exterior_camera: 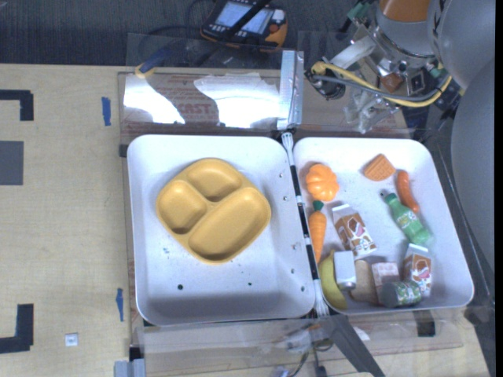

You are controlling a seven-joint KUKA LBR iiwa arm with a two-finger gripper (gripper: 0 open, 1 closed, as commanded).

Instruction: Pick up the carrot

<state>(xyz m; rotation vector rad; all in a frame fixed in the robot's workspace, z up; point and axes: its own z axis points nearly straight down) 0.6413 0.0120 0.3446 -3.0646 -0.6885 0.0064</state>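
You are seeing the gripper (376, 116) hovering above the right bin's (448, 203) far rim; I cannot tell its state. The carrot (317, 231) is lying along that bin's left wall, below the small pumpkin (321, 181).

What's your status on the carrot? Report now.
Gripper above right bin's far edge, nothing held. Carrot against bin's left wall, untouched. Pumpkin and carton crowd it.

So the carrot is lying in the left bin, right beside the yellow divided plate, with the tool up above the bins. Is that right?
Not quite. The camera view shows the carrot in the right bin, against its left wall, just below the small pumpkin. The yellow divided plate sits in the left bin. The tool is indeed above the bins.
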